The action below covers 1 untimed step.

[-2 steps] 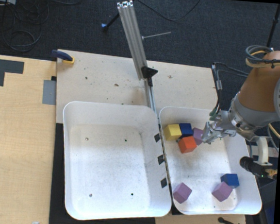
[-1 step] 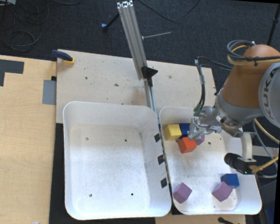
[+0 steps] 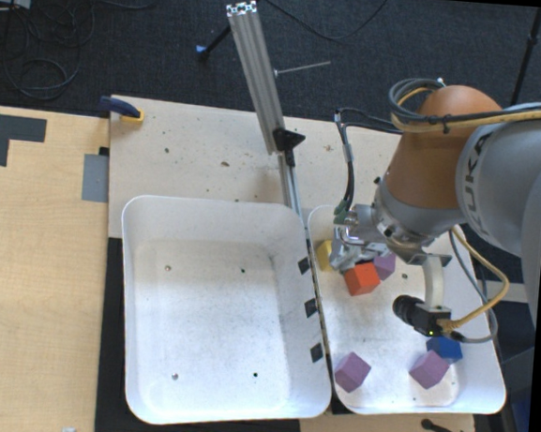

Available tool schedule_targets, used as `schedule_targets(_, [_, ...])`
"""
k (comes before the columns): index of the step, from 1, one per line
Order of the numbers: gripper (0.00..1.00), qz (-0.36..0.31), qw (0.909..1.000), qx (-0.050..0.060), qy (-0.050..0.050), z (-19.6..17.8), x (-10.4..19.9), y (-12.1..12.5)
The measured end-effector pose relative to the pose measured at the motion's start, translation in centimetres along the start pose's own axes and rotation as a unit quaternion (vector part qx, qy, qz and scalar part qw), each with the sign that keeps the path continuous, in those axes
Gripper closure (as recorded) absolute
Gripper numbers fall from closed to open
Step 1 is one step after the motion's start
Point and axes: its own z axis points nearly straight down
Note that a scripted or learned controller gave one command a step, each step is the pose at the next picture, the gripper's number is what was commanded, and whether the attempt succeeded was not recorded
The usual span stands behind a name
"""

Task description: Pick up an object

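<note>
Hovering over the right bin [image 3: 481, 393], the gripper [image 3: 350, 252] is sitting just above an orange cube [image 3: 362, 279]; finger state unreadable. Two purple cubes [image 3: 352, 371] and a blue block [image 3: 445, 348] are lying near the bin's front edge.

End effector [image 3: 356, 256] low over orange block [image 3: 362, 279] in right bin [image 3: 480, 400]
</note>
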Motion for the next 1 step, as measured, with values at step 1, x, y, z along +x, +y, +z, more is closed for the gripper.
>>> schedule_targets(1, [1.0,-0.001,1.0,0.0,0.0,0.37,6.17,-0.12])
